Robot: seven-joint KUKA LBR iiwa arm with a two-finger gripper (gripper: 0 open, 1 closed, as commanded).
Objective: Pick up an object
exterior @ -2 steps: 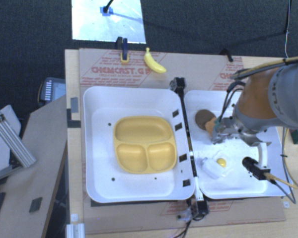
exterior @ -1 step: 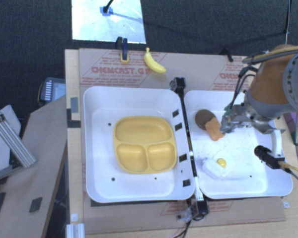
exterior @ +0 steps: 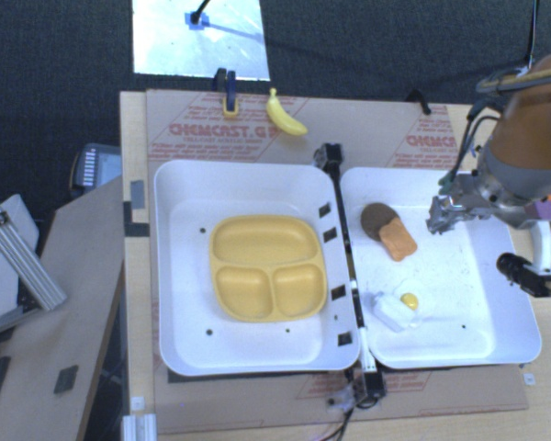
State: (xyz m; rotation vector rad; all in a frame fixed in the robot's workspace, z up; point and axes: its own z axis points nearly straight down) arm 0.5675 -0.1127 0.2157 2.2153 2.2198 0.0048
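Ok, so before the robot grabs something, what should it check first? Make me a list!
1. Things to grab in the right bin: ok. A brown and orange piece and a small white and yellow thing lie there.
2. Pincer above that bin: ok, near its upper right part.
3. Pincer right over a thing: not ok. The brown and orange piece sits to its left.
4. Pincer open wide enough: cannot tell.
5. Pincer free of any load: cannot tell.
6. Yellow tray out of the way: ok, it is in the left bin.
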